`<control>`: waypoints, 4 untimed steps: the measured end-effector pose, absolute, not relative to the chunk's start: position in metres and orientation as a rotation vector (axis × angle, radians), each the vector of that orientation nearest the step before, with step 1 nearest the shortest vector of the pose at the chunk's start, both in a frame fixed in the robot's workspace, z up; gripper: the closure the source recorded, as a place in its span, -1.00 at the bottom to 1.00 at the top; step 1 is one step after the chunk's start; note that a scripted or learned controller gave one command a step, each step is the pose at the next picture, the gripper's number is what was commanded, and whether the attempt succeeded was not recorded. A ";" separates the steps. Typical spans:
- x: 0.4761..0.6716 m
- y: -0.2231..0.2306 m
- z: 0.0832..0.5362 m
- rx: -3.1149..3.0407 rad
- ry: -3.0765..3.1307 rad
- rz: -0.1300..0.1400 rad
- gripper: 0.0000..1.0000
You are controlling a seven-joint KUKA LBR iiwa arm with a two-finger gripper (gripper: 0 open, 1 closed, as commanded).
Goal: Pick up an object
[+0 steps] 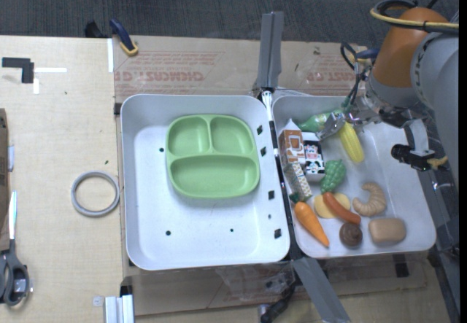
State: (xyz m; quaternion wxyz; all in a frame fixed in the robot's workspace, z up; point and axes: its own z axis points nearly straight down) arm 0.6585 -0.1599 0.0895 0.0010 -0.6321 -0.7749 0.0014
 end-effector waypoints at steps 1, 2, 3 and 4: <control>0.658 -0.160 0.096 -1.979 -2.433 0.012 1.00; 0.647 -0.154 0.146 -1.819 -2.562 0.003 1.00; 0.657 -0.125 0.107 -1.750 -2.606 0.004 1.00; 0.660 -0.032 0.190 -1.759 -2.602 0.003 1.00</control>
